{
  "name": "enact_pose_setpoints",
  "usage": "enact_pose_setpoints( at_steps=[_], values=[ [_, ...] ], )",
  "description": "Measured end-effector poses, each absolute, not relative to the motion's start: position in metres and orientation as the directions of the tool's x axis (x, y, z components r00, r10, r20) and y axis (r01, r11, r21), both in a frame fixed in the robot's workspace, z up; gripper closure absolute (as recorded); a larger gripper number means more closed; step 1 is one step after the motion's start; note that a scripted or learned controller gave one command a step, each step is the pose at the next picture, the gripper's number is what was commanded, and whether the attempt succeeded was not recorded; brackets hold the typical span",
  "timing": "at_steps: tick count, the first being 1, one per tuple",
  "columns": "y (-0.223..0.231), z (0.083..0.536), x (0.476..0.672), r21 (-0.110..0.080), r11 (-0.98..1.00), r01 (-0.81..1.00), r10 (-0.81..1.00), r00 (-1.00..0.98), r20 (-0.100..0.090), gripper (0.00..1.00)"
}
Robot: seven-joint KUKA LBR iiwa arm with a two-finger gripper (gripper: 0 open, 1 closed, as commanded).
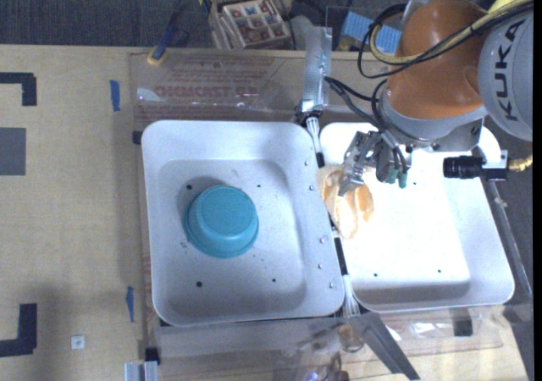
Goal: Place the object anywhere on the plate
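A round blue plate (222,219) lies in the left bin (169,286). The object, a tan-orange lump like a piece of bread (351,204), rests in the right bin (423,261) against its left wall. My gripper (374,176) hangs just above and to the right of the lump. Its fingers (398,173) stand apart, so it is open, with nothing seen between them. The left finger's tip is right at the lump's upper edge, and I cannot tell whether it touches.
A ridge (330,227) where the two bin walls meet runs between the lump and the plate. The orange-banded wrist (436,66) looms over the right bin's far edge. A black cable and fitting (467,168) stick out to the gripper's right.
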State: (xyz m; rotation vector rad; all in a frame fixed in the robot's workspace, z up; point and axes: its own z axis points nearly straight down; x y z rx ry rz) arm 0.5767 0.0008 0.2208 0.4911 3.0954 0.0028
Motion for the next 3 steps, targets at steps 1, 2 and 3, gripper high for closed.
enact_pose_setpoints(
  at_steps=[1,2,3],
  values=[
    [0.049,0.229,0.598,0.002,1.0,0.005,0.005,-1.0,-0.008,1.0],
    [0.091,0.228,0.629,0.003,1.0,0.001,0.001,-1.0,-0.008,1.0],
    [0.091,0.228,0.629,0.003,1.0,0.002,0.002,-1.0,-0.009,0.0]
  ],
)
